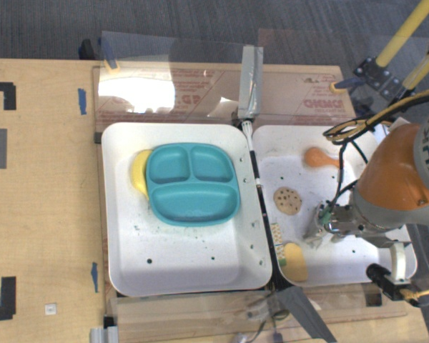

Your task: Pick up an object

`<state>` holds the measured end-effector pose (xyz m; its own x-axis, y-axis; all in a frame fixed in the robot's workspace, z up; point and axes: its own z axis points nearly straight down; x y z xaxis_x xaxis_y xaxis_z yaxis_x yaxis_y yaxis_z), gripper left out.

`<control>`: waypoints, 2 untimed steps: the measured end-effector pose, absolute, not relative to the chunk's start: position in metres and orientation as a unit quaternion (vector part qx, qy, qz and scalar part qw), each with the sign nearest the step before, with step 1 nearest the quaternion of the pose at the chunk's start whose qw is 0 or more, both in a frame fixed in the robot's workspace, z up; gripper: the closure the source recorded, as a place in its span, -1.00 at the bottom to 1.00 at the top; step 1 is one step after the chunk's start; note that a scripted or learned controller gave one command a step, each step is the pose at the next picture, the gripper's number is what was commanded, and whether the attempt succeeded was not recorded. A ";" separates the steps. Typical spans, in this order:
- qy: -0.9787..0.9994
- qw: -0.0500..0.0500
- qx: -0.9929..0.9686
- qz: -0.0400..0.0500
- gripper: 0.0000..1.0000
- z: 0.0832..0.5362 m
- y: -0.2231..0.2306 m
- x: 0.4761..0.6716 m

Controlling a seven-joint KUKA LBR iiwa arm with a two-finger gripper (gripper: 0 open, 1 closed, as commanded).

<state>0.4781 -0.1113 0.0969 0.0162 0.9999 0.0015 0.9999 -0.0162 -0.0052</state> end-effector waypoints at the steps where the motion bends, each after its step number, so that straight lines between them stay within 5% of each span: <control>1: -0.604 0.000 -0.797 0.000 1.00 0.240 -0.078 0.548; 2: -0.690 0.001 -0.724 0.002 1.00 0.234 -0.032 0.630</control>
